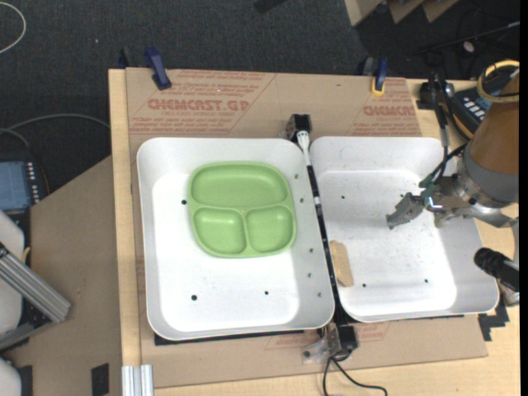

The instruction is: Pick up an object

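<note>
A light green divided plate [242, 208] with three compartments lies flat in the upper part of the left bin [165, 287]. My gripper [402, 214] hangs over the middle right of the right bin [396, 295], pointing left, far from the plate. I see nothing held in it. A small tan flat piece [341, 264] lies at the right bin's left edge, below and to the left of the gripper.
The two white bins sit side by side on a cardboard sheet [247, 97] held by blue clamps [157, 67] at the back. A black clip [299, 125] sits at the top of the seam between the bins. The arm's grey and orange body [499, 151] covers the right bin's right side.
</note>
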Controlling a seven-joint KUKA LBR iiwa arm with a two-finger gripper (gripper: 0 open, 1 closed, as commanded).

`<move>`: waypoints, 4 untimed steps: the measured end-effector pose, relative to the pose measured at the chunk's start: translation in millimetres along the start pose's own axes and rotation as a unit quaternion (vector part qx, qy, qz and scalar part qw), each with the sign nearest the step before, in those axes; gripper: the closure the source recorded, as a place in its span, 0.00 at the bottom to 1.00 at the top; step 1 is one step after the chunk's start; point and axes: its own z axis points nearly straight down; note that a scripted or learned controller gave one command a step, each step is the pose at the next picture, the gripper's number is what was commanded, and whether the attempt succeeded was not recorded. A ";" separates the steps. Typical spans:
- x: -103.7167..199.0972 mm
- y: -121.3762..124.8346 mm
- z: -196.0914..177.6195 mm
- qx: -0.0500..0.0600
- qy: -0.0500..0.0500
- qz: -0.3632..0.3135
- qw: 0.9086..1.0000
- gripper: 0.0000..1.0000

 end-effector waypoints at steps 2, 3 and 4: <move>25.3 -29.5 -208.8 -0.003 -0.001 -0.001 1.000 1.00; 86.7 -32.9 -136.9 0.004 0.001 -0.003 1.000 1.00; 188.0 -28.6 -83.7 0.004 0.002 -0.006 1.000 1.00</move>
